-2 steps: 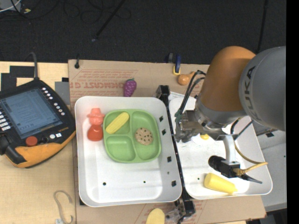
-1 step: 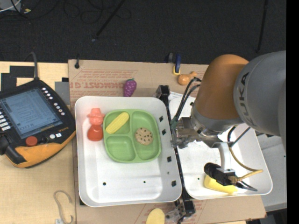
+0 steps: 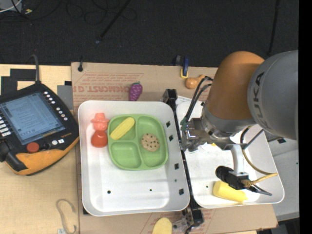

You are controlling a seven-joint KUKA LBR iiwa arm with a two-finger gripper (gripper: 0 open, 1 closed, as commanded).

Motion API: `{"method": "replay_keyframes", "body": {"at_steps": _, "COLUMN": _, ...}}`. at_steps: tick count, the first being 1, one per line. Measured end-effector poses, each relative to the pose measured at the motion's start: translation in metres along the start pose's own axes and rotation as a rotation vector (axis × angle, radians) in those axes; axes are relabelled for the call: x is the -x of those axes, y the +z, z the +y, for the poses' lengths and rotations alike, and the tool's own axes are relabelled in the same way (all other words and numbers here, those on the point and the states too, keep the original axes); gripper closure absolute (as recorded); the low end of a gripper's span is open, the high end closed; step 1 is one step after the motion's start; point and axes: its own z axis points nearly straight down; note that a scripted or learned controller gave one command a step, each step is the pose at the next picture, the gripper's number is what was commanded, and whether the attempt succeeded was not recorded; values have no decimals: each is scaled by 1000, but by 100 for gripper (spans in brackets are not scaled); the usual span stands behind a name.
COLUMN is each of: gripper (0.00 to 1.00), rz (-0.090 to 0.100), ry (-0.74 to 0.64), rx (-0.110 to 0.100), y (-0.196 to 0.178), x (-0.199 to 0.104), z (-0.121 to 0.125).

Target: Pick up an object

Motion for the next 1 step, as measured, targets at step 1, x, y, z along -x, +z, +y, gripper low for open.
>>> {"method": "replay_keyframes", "body": {"at_steps": 1, "gripper": 100, "rz": 0, "ry": 0, "rx": -2, "y": 17, "x": -9, "z": 2}}
